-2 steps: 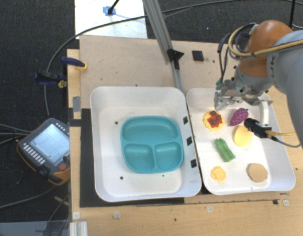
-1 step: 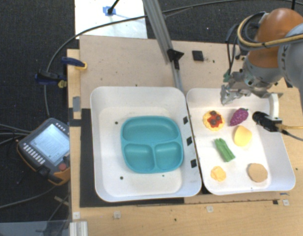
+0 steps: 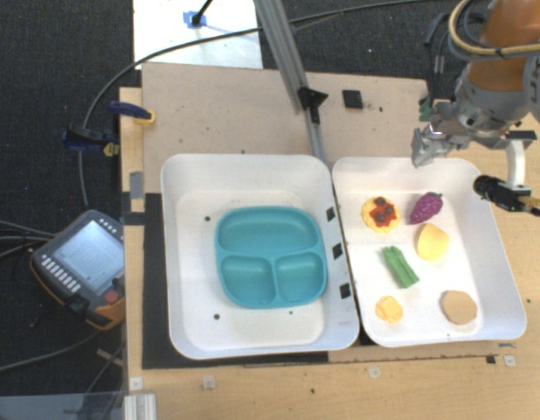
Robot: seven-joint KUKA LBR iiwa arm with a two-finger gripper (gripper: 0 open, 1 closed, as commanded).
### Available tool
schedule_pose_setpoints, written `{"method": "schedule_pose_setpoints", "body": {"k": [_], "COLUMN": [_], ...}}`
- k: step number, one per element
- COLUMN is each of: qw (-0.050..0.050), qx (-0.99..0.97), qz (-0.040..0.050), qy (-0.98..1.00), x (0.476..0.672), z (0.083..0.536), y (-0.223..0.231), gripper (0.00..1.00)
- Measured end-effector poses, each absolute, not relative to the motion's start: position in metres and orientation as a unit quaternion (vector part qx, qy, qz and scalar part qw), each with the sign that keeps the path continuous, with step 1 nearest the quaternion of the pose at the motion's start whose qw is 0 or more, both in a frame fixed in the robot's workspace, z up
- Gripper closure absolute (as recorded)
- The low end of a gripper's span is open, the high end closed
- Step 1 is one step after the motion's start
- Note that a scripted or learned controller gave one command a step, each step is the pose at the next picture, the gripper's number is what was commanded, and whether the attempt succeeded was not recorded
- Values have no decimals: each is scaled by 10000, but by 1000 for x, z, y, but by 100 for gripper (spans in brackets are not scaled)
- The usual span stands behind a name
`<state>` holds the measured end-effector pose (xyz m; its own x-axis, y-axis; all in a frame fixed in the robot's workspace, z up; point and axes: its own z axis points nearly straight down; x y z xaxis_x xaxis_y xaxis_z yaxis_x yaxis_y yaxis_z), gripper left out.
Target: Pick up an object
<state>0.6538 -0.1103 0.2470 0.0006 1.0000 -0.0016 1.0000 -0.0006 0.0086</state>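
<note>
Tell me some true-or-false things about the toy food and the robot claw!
1. The teal tray sits in the left bin. True.
2. The purple grapes are on the teal tray. False: they lie in the right bin, beside the little pizza.
3. The claw is holding the green vegetable. False: that lies in the right bin, far from the claw, which hangs near the bin's back edge.
4. The tan cookie lies near the right bin's front corner. True.
5. The teal tray has three compartments. True.
</note>
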Motion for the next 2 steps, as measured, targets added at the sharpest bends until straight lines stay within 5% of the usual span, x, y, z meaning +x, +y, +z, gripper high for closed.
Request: {"method": "schedule_pose_setpoints", "body": {"k": [1,2], "qw": [22,-2], "qx": [7057,7045], "qz": [19,5], "qy": [7085,7097], "x": [655,627], "z": [275,276], "y": [-110,-72], "gripper": [100,100]}}
